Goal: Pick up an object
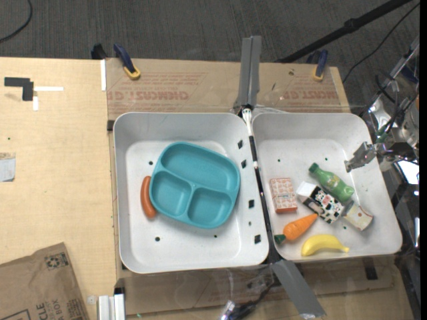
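Note:
The right bin [303, 121] holds a green bottle [331, 182], a pink box [283, 195], a black-and-white carton [325, 205], a toy carrot [300, 227], a yellow banana [323, 246] and a small white-and-brown piece [359, 219]. My gripper [360, 157] hangs over the bin's right side, up and to the right of the green bottle. It is apart from the bottle, and I see nothing in it. The arm behind it reaches in from the right edge.
In the left bin [133, 245] lie a teal divided plate [160, 169] and an orange sausage [147, 197] against its left side. A metal divider [250, 72] runs between the bins. Clamps and cardboard sit behind; a paper bag [40, 285] lies at lower left.

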Controlling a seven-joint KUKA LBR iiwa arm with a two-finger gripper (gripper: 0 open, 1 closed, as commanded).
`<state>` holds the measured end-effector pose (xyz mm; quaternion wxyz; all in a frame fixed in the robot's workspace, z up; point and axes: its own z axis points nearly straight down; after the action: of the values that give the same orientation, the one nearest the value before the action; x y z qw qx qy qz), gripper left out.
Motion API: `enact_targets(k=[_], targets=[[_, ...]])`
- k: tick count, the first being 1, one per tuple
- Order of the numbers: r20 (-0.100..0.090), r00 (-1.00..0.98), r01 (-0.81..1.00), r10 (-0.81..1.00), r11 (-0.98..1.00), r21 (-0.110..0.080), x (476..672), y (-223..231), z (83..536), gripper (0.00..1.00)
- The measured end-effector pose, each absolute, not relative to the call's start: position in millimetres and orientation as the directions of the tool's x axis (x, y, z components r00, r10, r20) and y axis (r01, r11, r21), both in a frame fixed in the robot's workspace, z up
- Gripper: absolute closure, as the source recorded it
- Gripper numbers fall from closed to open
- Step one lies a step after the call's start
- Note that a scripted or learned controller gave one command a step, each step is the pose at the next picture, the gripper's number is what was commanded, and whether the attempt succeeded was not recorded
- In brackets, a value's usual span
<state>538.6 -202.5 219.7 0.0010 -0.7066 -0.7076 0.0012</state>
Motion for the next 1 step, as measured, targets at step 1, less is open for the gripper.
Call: enact_targets(k=[1], targets=[[0.000, -0.064, 0.998, 0.998, 0.064, 0.000, 559.9, -188.0, 95.6, 0.00]])
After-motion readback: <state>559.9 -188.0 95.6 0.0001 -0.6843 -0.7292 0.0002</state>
